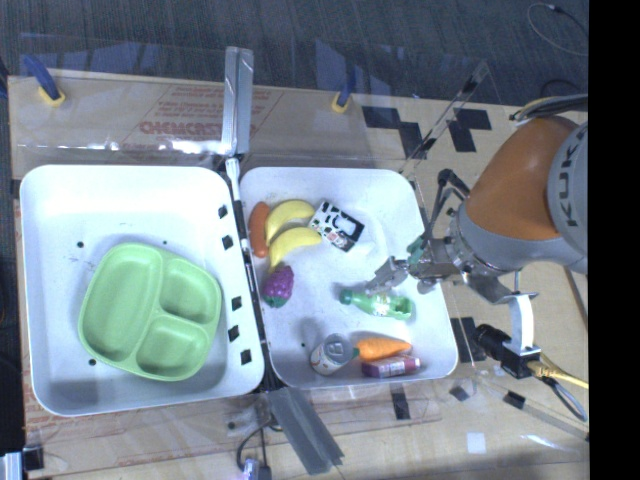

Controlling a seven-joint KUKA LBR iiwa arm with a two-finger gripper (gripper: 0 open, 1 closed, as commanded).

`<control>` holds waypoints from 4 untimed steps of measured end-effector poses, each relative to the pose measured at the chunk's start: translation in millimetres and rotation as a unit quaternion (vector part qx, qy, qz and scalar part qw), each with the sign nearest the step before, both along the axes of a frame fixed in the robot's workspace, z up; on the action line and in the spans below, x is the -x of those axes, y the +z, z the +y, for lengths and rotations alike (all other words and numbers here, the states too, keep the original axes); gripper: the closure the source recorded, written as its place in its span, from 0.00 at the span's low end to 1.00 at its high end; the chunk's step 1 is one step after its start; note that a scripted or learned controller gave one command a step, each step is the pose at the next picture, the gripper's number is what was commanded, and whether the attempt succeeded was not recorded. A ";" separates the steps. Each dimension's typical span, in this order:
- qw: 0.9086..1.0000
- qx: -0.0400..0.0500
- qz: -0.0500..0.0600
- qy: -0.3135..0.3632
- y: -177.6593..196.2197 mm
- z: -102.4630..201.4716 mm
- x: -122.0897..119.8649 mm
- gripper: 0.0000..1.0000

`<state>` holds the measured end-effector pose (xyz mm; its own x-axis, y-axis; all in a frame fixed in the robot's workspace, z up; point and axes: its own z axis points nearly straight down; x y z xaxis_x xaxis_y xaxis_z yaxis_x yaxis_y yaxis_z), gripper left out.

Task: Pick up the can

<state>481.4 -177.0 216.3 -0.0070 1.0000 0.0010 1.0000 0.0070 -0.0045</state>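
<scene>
Standing upright near the carrot [384,347], the silver can [331,354]; jaws' state unclear.

Single fixed camera, mounted above the desk [120,118] and directed downward at a slant. Both white bins, left bin [40,268] and right bin [400,198], are framed whole at moderate range; the arm [520,198] is seen entering from the right edge.

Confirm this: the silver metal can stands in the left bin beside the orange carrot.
Wrong bin. In the camera view, the silver metal can stands in the right white bin, beside the orange carrot; the left white bin holds the green divided plate.
</scene>
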 end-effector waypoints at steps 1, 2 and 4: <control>0.999 0.005 -0.018 -0.043 -103.0 24.0 -35.3 0.00; 0.999 0.001 -0.001 -0.042 -105.6 26.8 -25.6 1.00; 0.995 0.000 -0.002 0.097 2.0 32.0 -51.7 1.00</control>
<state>533.1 -144.9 218.4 -0.1999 0.9798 -0.0002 0.9798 0.1999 -0.0012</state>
